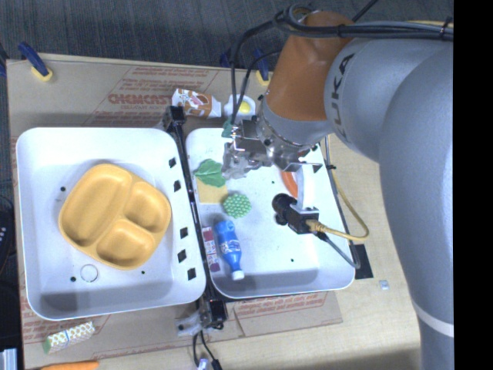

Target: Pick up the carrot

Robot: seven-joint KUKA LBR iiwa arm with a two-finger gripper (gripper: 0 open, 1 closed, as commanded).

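So far, not picked. Camera view: carrot (290, 181) lies on the floor of the right bin (266, 280), mostly hidden under the wrist. Gripper (237, 163) hangs left of it, near a green leaf (209, 171) (finger gap: cannot tell). Reach, grasp and lift all remain.

I count two white bins (31, 206) on my counter, one yellow tray (114, 216), one blue bottle (229, 248), one green ball (236, 204), one green leaf (209, 171) and one carrot (290, 182).
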